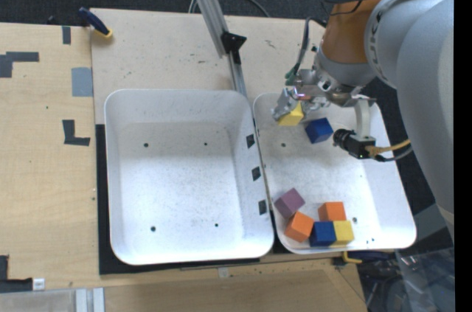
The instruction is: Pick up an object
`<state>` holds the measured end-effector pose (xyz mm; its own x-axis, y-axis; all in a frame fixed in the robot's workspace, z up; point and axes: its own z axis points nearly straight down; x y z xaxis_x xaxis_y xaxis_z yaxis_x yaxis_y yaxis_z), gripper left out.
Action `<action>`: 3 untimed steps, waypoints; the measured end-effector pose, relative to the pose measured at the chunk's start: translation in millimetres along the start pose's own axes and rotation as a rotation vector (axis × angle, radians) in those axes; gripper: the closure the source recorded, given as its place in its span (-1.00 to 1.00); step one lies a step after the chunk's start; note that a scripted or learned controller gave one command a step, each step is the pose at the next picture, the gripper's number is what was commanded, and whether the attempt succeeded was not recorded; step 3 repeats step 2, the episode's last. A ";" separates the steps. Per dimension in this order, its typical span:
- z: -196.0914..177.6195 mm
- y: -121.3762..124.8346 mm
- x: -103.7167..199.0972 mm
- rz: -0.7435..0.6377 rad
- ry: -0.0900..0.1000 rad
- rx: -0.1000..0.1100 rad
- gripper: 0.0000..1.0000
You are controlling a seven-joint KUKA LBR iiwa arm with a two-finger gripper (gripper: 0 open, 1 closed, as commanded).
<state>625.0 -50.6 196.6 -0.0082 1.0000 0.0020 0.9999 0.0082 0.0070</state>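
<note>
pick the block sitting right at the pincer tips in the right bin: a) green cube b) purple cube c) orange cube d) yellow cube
d: the small yellow cube sits at the tips of the pincer near the far end of the right white bin, while the purple cube and the orange cubes lie in the cluster at the bin's near end.

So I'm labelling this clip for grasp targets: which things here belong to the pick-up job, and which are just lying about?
Part of the job:
- claw
- yellow cube between its fingers
- blue cube
- purple cube
- cluster of orange, blue and yellow cubes
- right bin

Just lying about:
- left bin
- blue and yellow clamp
- tape marks
</note>
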 end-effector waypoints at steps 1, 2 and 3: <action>5.5 -16.6 58.8 0.001 -0.001 0.010 1.00; 5.9 31.0 118.8 0.000 0.000 0.006 1.00; 5.9 31.0 118.8 0.000 0.000 0.006 1.00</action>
